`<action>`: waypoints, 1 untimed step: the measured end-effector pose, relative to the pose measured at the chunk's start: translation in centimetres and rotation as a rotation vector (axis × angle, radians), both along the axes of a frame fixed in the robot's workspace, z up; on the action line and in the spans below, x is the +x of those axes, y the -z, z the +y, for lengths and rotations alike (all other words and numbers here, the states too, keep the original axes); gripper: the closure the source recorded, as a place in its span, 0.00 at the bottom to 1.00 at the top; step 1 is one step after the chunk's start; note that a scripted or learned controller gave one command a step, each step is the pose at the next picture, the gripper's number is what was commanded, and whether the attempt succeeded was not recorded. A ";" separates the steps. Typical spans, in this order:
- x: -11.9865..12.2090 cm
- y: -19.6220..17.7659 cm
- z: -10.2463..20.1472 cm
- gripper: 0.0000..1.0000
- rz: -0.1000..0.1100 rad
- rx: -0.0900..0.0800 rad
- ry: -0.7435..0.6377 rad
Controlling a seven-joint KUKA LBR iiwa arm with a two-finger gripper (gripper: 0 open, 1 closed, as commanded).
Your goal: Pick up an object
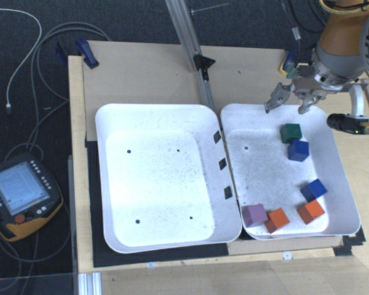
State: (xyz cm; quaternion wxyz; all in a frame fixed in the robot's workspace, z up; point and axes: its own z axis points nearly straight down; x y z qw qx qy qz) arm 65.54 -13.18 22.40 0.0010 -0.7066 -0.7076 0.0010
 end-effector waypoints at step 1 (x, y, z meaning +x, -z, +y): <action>-1.2 11.2 -6.5 0.00 -0.004 -0.002 0.001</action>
